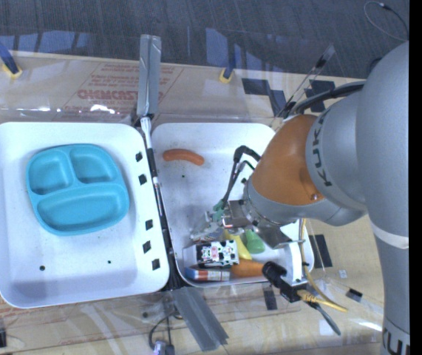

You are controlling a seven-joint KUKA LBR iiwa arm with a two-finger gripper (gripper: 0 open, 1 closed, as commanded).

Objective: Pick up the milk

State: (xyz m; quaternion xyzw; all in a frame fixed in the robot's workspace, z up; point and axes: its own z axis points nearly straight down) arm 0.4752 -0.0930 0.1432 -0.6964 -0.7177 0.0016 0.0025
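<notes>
Gripper [222,224] low in right bin [196,135], jaw state unclear, milk carton [218,253] just below the jaws, sausage [183,156] well above.

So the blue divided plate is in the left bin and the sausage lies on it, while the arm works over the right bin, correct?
Not quite. The camera view shows the sausage lying in the right bin, near its far edge, not on the blue divided plate. The plate does sit in the left bin, and the arm does work over the right one.
</notes>
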